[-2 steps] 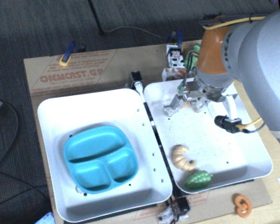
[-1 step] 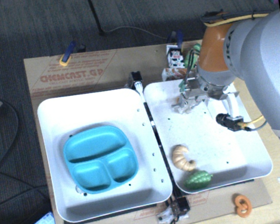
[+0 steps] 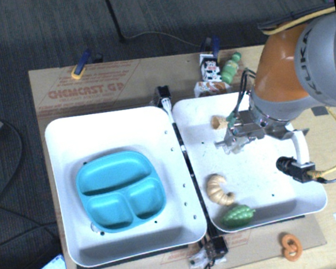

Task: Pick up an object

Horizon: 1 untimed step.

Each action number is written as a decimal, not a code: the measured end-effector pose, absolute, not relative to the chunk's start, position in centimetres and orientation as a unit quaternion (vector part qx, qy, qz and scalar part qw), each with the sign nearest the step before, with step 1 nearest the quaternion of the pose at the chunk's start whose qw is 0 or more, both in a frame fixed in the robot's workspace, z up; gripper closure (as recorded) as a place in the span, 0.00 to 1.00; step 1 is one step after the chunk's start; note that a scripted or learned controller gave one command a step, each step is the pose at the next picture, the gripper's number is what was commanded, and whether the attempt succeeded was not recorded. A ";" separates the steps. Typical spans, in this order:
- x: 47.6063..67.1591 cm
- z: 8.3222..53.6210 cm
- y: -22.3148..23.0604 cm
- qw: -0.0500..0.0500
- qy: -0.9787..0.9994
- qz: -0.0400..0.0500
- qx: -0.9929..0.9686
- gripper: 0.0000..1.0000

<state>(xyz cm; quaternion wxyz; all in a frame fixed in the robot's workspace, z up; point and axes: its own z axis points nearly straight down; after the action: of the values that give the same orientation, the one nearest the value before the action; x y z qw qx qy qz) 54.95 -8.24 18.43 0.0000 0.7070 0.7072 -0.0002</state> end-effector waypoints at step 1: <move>49.0 18.4 -3.4 -0.001 0.707 -0.001 0.707 1.00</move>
<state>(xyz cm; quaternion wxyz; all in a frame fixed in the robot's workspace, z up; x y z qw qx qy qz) 48.96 -3.35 18.39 -0.0009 0.7069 0.7073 -0.0008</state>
